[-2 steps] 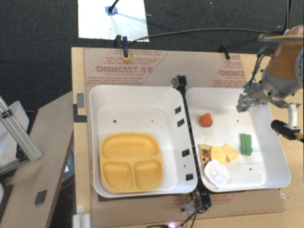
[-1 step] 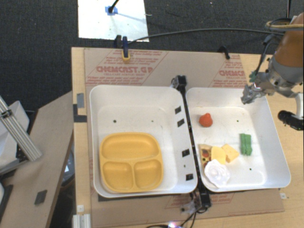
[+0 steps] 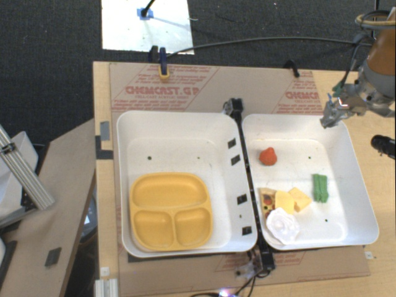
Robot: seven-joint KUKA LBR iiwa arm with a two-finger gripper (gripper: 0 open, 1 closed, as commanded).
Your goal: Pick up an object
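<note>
Hand over the right bin's far right corner, its grip state impossible to tell, red object below-left in that bin, green piece and yellow blocks nearer, yellow tray in left bin.

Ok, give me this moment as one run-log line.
phase: approach | gripper: above right bin far corner, holds nothing seen | right bin: red object, green object | left bin: yellow tray

In the right bin, a red ball is sitting toward 10 o'clock, a green block is lying lengthwise at 3, and yellow pieces are touching crumpled white near 7.
</note>
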